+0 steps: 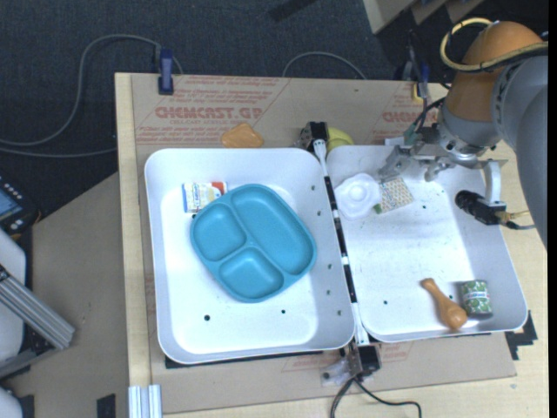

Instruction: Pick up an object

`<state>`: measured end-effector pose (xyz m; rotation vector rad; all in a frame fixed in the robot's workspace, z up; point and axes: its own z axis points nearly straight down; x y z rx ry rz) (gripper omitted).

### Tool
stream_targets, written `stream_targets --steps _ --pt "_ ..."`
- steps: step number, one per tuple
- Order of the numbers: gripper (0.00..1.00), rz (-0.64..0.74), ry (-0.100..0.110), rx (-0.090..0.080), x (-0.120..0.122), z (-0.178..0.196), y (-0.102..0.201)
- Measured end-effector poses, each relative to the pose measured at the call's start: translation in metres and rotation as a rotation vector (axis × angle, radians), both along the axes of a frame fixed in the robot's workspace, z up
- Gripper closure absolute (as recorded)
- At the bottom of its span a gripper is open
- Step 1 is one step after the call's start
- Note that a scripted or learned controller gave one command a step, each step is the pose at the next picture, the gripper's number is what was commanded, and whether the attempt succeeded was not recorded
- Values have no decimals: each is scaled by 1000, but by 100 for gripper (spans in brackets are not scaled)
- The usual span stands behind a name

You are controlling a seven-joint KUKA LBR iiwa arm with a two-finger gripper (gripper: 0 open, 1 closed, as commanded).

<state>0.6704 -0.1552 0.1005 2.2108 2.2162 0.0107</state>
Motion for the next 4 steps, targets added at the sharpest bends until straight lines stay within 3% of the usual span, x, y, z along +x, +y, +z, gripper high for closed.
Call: stream_targets --steps 1,2,3,4 --pt "0 -1 3 1 -25 -11 42" --pt "100 -1 -3 -2 -23 1 40" --pt "0 -2 -1 -2 -23 0 40" --pt "0 -2 5 0 -18 -12 49"
